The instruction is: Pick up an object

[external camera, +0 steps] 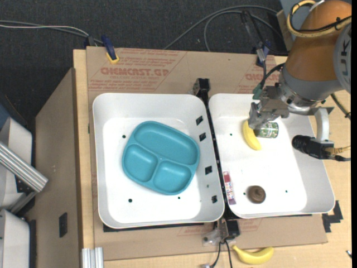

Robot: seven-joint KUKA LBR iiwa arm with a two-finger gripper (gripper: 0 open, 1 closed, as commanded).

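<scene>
A yellow banana [251,137] lies in the right bin [301,166], near its upper middle. Just to its right rests a small clear glass or jar [270,130]. My gripper [260,119] hangs directly over these two, its tip at the banana's upper end, and the arm covers part of them. A small round brown object [256,194] sits lower in the same bin. A thin red and white packet [227,186] lies along that bin's left wall.
The left bin [106,166] holds a teal divided plate [160,157]. Another banana [255,254] lies outside on the bench below the right bin. Black clamps line the divider between bins, and cables trail at the back.
</scene>
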